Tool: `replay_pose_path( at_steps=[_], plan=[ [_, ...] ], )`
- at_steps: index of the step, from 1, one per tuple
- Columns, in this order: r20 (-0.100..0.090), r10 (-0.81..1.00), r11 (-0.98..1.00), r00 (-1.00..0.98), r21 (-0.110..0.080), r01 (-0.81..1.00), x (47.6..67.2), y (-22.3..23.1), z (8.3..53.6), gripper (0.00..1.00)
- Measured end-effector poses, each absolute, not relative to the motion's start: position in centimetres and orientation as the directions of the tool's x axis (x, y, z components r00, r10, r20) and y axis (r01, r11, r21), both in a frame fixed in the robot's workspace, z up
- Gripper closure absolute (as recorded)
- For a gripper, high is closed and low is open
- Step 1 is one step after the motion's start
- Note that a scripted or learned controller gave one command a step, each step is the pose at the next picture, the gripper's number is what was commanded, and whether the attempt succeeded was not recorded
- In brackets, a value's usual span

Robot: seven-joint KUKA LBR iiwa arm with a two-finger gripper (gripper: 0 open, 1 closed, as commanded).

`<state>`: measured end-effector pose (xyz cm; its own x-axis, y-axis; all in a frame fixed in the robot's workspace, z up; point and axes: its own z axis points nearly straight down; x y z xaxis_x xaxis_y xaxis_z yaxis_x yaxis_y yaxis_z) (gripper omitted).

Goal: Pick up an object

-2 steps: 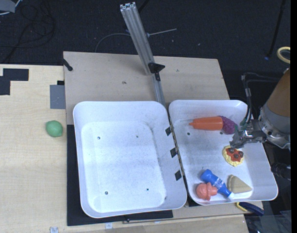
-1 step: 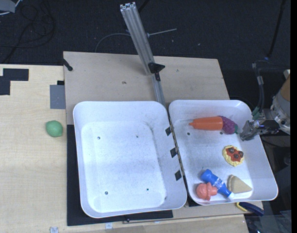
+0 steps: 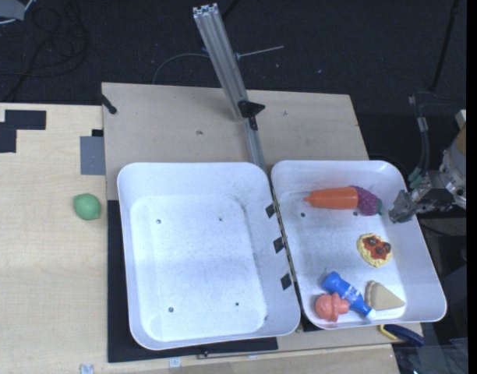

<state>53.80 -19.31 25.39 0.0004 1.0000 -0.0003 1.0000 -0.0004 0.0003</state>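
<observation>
The right bin (image 3: 422, 244) holds several toys. An orange carrot with a purple end (image 3: 341, 199) lies near its far side. A small yellow pizza piece (image 3: 375, 249) sits in the middle right. A blue bottle-like toy (image 3: 348, 291), a pink-orange lump (image 3: 328, 308) and a tan wedge (image 3: 384, 296) cluster at the near edge. My gripper (image 3: 402, 209) hangs at the bin's right rim, just right of the carrot's purple end, with nothing seen between its fingers.
The left bin (image 3: 129, 201) stands beside the right one. A green ball (image 3: 87, 206) rests on the wooden bench to the left. A slanted metal rail (image 3: 227, 61) rises behind the bins. A yellow-blue item (image 3: 401, 333) lies below the right bin.
</observation>
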Motion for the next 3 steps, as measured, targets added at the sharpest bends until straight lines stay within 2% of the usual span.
replay_pose_path(
  at_steps=[1,3],
  plan=[
    [0.000,1.000,0.002,-0.002,0.000,1.000,53.0,-14.3,25.6,1.00],
    [0.001,1.000,0.004,-0.004,-0.001,1.000,54.6,-3.0,24.3,1.00]
  ],
)
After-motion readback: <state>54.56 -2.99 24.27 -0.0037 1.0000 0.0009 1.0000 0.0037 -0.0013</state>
